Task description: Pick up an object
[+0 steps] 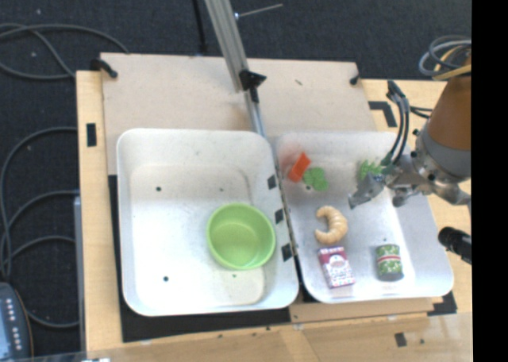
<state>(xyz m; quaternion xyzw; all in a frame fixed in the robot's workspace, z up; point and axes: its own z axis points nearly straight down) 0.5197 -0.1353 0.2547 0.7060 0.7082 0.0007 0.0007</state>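
Start at the left of the frame: the left bin [159,186] holds a green bowl [241,236] in its lower right part, close to the divider between the bins. You can leave it; it is well apart from the hand.

Moving right, the right bin [413,277] carries the likelier targets. Near its upper left lie an orange piece [299,167] and a small green piece [317,179], just beside each other. Below them, mid-bin, sits a croissant-shaped toy [332,224], and lower still a small red carton [336,267] and a green can [388,262] stand near the bin's bottom edge.

The hand [373,190] hovers in the upper right of this bin, with a leafy green object [368,169] just beside it. That looks like the nearest candidate. To do this well, centre the hand over one object, descend straight, and close only once the object sits between the fingers; the croissant toy, with clear space around it, seems the easier alternative.

You cannot tell whether the hand is open or closed: its tip is dark and small. Whether it touches the leafy object is also unclear, and the arm is cut off at the right of the frame.
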